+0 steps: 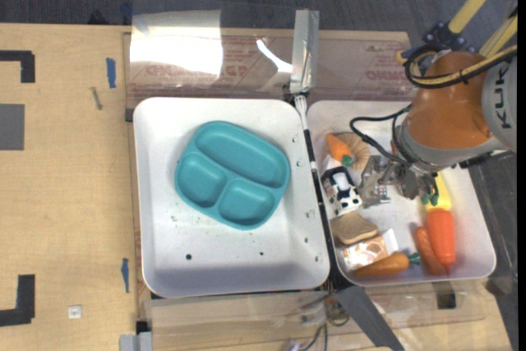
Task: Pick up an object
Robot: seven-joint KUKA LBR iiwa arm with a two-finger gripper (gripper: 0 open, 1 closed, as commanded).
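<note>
Two shallow white bins are seen side by side: the left bin (pixel 156 259) carries only a teal divided plate (pixel 233 173), lying slantwise near its middle; the right bin (pixel 481 259) carries all the small toy food. The arm's orange wrist band (pixel 448 107) is reached in from the right and hangs over the far half of the right bin, with the gripper (pixel 386 181) low over the bin's middle. Its finger opening cannot be told: the metal parts are blurred and merged with clutter, and nothing is seen clamped. Likely targets are judged to be these: a carrot (pixel 441 236) just to the near right of the gripper, long axis running near-far; a bread slice (pixel 355 228) to the near left; a black-and-white cow-patterned toy (pixel 343 191) just to the left; an orange piece (pixel 338 146) to the far left. A second carrot (pixel 386 265) lies along the near wall, axis left-right. A yellow piece beside the gripper is partly covered by the wrist and cannot be identified.
</note>
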